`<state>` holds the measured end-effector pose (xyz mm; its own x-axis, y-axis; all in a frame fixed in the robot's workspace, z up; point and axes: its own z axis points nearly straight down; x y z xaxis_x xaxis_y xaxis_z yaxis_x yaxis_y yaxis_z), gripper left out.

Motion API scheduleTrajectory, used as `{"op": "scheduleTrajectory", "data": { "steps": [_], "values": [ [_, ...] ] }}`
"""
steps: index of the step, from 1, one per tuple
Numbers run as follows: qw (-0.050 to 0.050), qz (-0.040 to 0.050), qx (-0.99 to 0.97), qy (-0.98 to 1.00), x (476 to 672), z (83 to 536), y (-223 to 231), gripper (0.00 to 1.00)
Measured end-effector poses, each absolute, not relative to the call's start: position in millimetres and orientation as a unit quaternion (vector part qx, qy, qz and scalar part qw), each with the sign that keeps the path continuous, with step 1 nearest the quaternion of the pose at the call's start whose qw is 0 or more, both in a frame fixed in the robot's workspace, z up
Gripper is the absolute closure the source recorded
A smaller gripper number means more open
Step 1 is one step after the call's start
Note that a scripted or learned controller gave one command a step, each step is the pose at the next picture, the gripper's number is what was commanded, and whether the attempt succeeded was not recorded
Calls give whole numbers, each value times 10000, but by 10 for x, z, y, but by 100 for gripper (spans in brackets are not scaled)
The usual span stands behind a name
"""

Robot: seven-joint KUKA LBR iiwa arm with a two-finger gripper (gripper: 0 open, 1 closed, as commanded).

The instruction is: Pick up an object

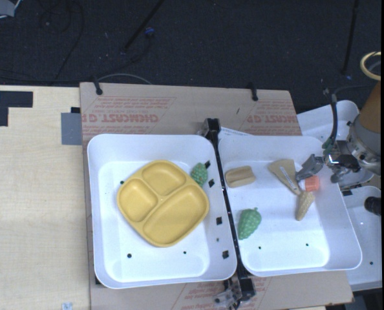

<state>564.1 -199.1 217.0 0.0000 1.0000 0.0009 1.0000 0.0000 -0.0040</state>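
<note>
The right white plastic bin (347,250) holds, nearest the camera, a bumpy green toy grape bunch (249,223), then a pale yellow cone-shaped toy (304,205), a small orange-red block (313,183), a tan wedge-shaped piece (284,173) and a beige bread-like loaf (240,176). The left white plastic bin (105,250) holds a yellow three-compartment plastic plate (163,202) and a small green leafy toy (199,173) beside it. The two-finger gripper (324,166) hangs spread open and holds nothing; the orange-red block lies just beside its nearer finger.

The arm enters from the right, its orange band above the grey wrist. Ahead of the wrist the gripper (321,168) sits low, its dark fingers (308,169) angled leftward and downward — their spread too blurred to read.
</note>
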Motion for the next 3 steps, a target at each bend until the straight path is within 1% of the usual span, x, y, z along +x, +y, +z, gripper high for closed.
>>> {"op": "scheduleTrajectory", "data": {
  "steps": [1,2,3],
  "values": [
    [26,12,-7072,-7070,5641,1539,-1976,0],
    [7,11,-7074,-7068,5651,1130,-1980,0],
    [-8,4,-7079,-7063,5660,1256,-1992,100]
  ]
}}
